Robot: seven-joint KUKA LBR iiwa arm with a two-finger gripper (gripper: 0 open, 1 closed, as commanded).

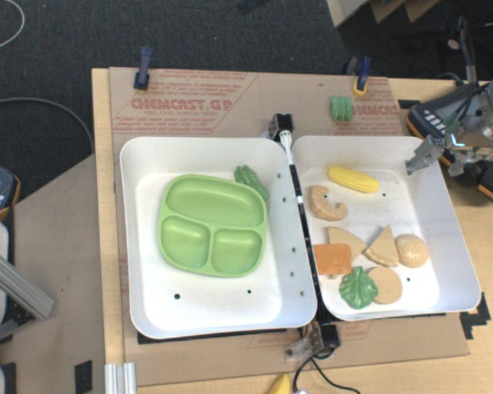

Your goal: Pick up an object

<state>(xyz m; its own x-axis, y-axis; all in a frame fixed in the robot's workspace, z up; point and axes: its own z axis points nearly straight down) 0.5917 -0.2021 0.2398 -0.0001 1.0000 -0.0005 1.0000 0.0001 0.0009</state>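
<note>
Closest to me, the right bin (444, 245) is full of toy food: a green leafy piece (358, 288), an orange slab (333, 259), some tan bread-looking bits (386, 249), and a yellow corn cob (353, 180) further back. The left bin (140, 220) has a green divided plate (212, 224). Way back at the right edge, the claw (419, 158) hangs over the bin's far corner, probably with nothing in it, but I can't tell.

One fixed cam above bench, slanted down, both bins (140, 220) in frame, approx mid-range
</note>
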